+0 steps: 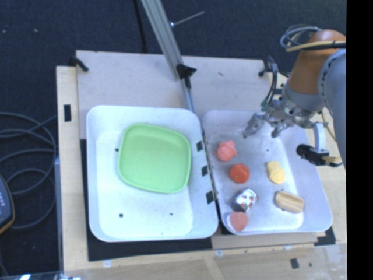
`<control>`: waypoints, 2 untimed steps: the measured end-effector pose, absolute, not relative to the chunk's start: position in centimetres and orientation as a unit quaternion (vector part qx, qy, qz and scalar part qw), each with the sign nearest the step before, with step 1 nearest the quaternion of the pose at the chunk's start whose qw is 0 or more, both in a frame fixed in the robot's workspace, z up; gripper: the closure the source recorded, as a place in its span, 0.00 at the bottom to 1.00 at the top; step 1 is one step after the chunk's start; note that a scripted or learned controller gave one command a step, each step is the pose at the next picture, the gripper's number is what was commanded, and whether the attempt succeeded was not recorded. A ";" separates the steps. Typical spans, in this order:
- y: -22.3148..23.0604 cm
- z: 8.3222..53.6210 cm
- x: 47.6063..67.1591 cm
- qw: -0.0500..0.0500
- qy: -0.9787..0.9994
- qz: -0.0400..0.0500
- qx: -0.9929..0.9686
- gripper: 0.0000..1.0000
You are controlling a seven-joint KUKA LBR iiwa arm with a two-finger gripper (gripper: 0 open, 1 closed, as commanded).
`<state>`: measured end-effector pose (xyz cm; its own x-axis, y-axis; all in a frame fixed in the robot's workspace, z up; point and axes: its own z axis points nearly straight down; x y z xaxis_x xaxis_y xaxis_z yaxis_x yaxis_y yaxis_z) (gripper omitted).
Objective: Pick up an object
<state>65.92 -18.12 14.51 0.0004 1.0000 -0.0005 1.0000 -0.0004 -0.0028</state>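
On the pale bench, the gripper [265, 128] hangs spread and empty over the right white bin [309, 217]; approach stage, next descend onto the pink round object [227, 151]

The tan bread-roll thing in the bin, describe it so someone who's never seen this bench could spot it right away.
Find the right white bin, the one without the green plate. Near its lower right corner lies the tan bread-roll shape, just below the yellow corn-like piece. It is the one brown, elongated item; its neighbours are red, pink or yellow.

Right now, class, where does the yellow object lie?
The yellow object lies in the right bin, toward its right side, just above the tan bread-like piece and right of the red ball.
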 end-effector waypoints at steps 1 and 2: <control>-18.2 15.8 66.0 -0.001 -0.707 0.000 -0.707 1.00; -17.3 20.8 66.4 -0.002 -0.707 -0.002 -0.707 1.00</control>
